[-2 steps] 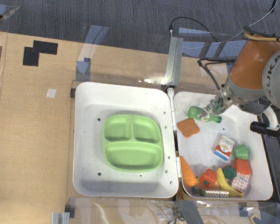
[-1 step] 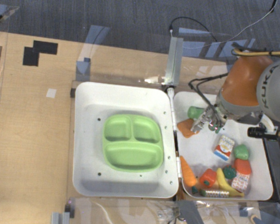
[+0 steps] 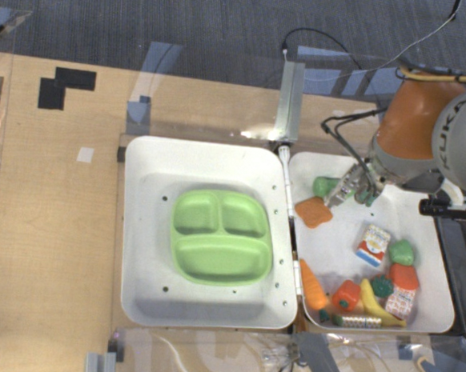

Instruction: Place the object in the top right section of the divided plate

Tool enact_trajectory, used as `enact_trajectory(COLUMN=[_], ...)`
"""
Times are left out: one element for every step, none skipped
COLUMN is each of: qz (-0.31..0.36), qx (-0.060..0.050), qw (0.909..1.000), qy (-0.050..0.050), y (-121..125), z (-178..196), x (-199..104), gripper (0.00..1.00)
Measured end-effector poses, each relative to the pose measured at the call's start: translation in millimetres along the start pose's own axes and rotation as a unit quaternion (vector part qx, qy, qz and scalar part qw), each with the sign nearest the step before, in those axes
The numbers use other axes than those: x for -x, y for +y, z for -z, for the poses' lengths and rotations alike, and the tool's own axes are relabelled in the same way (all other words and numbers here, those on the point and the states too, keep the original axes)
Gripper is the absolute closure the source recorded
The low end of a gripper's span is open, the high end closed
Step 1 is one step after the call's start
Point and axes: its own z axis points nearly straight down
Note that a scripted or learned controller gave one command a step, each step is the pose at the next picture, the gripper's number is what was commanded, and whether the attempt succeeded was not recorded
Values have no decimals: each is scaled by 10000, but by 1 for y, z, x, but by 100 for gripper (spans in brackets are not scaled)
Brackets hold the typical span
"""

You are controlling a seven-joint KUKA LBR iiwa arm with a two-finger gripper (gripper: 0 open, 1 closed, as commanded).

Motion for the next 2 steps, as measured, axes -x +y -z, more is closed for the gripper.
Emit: enact_trajectory(qz=[790,-83], qx=[-7,-21], qw=[9968,10000], qy=[86,35], y=[-22,-57], z=[-16,-2], x=[19,42], gripper=[100,100])
